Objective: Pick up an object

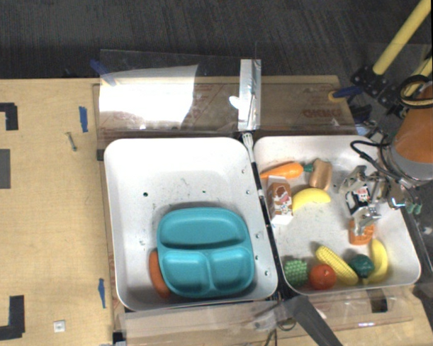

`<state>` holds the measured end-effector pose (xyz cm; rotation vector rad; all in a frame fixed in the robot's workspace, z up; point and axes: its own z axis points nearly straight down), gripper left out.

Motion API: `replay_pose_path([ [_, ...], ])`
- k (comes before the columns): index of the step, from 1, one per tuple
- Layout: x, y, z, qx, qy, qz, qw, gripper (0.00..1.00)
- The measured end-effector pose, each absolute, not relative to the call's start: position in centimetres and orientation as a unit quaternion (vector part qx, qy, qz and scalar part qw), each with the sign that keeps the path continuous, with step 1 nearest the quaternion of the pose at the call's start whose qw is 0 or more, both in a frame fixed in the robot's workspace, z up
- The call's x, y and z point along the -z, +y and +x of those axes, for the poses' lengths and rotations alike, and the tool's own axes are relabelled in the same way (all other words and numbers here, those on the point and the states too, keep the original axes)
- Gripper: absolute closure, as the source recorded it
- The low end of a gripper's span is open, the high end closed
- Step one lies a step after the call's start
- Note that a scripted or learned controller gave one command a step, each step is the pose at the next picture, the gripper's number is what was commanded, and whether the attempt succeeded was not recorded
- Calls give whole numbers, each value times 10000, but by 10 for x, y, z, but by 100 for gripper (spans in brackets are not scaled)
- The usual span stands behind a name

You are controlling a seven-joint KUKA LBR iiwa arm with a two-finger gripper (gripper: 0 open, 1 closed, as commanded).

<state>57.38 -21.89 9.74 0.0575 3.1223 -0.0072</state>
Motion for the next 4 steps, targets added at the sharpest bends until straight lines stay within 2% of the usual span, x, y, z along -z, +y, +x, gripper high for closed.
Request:
replay_pose_path([
  [1,-88,-225,500,12,9999,-152,36,0],
  [2,-98,-224,504,27,9998,-164,85,100],
  [3,-240,-219,564,22,9999,-91,73,100],
  [4,-333,-195,614,15,9999,-99,72,100],
])
